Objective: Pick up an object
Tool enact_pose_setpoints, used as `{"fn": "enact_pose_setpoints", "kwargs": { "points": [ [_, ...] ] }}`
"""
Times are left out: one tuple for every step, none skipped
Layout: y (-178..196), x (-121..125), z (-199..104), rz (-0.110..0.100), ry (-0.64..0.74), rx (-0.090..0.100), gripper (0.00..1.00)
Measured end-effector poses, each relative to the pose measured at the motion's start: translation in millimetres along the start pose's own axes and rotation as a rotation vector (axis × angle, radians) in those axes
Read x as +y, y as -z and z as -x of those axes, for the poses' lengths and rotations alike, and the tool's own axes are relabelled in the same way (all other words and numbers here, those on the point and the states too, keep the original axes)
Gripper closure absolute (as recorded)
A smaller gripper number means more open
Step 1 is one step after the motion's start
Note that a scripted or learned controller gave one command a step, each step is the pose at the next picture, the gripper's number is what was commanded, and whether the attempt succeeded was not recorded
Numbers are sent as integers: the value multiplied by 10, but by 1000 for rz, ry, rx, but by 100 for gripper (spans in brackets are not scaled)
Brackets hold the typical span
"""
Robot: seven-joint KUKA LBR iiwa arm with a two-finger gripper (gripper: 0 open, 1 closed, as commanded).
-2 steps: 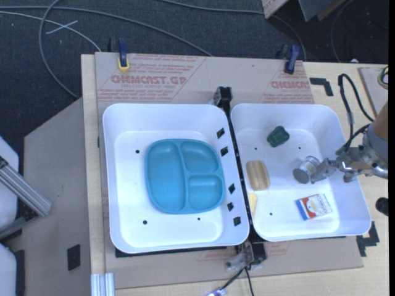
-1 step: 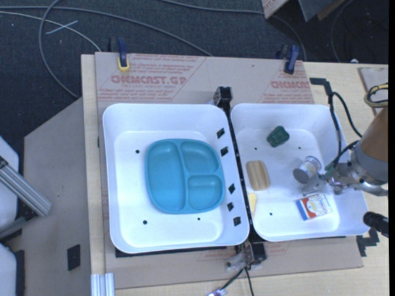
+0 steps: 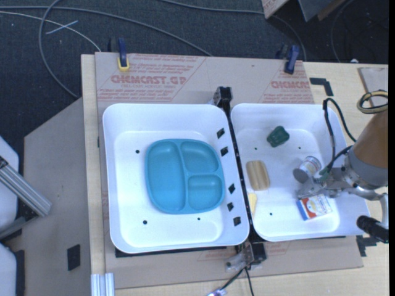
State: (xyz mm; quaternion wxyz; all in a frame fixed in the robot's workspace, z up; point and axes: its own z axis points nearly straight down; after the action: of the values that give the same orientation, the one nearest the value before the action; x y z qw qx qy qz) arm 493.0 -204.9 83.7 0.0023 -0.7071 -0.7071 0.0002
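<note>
While the end effector sits low in the right bin, we cannot tell its finger state. It hovers between a small silvery object and a flat card-like packet; nothing visibly lifted. A green item and tan block lie apart; blue tray in the left bin. Our judgement: grasp not yet secured, lift remains.

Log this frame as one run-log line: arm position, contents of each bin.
arm: pincer low in right bin, beside small carton | right bin: green object, tan block, carton | left bin: blue divided plate
</note>
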Motion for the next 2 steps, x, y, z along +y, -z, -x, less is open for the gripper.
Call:
{"fn": "enact_pose_setpoints", "kwargs": {
  "points": [
    [121,8,3,3,0,-1,100],
    [739,52,-27,7,1,-4,100]
  ]
}}
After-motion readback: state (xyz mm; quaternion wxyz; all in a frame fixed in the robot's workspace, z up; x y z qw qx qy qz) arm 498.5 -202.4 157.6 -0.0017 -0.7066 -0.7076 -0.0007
